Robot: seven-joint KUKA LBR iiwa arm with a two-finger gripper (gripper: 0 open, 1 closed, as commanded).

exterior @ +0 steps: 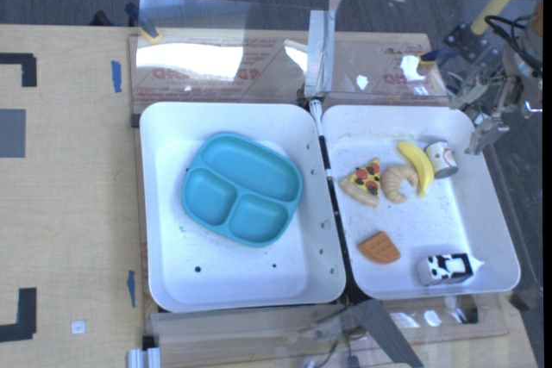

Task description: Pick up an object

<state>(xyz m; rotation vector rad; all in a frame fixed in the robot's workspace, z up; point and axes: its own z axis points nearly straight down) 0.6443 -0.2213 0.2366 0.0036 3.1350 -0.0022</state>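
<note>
Over at the far right corner of the right bin (504, 228), the gripper (487, 121) is hanging just outside the rim, and nothing is sitting between its fingers; whether they are spread or pressed together, I cannot tell from this angle. So the pick is looking like it is at the approach step, with no object taken yet. Candidates are lying in that right bin: a banana (417, 165) is resting beside a croissant (398, 183), a pizza slice (366, 182) is sitting just left of those, and a small can (441, 158) is lying touching or nearly touching the banana on its right, nearest the gripper. Toward the near side, a cookie (379, 247) is lying alone, and a black-and-white toy (446, 268) is sitting in the near right corner. The left bin (164, 211) is holding a blue divided plate (241, 189). Next, I reckon, the arm is needing to swing left over the rim and come down on one piece; the cookie, standing apart, is looking the cleaner choice.
</note>
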